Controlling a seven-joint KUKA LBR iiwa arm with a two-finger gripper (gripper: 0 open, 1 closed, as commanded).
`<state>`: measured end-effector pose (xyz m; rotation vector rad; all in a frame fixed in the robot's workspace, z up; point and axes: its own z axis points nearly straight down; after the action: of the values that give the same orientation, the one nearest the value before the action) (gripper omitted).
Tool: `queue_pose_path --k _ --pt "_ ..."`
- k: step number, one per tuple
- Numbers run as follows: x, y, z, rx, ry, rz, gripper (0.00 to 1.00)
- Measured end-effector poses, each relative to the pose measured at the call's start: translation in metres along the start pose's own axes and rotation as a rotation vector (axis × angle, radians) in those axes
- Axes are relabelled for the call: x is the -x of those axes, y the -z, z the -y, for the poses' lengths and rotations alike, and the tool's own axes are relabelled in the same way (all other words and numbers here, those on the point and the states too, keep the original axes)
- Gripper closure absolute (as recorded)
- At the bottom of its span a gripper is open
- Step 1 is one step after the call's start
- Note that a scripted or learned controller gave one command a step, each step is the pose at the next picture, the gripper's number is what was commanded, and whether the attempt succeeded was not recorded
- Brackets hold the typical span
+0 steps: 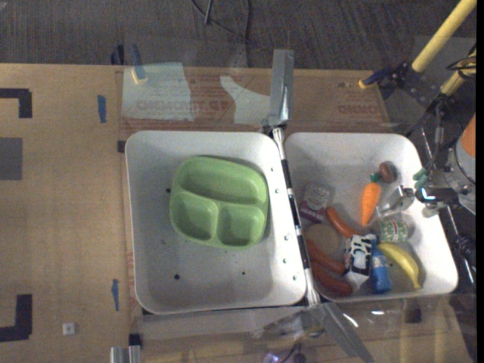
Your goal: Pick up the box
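The gripper (404, 200) hangs over the right bin (435, 237); whether it is open I cannot tell; the black-and-white box (360, 252) lies just below-left of it, between sausages (329, 267) and banana (401, 262); the left bin (147, 225) holds a green tray (219, 200).

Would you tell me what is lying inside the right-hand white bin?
The right bin holds a carrot, banana, black-and-white box, blue item and sausages. The pile hides whatever lies beneath it.
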<state>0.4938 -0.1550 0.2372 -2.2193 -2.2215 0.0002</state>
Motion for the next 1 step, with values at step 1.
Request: queue_pose_path --k 1 --pt "0.0004 0.01 -0.0008 0.002 -0.001 0.001 1.0"
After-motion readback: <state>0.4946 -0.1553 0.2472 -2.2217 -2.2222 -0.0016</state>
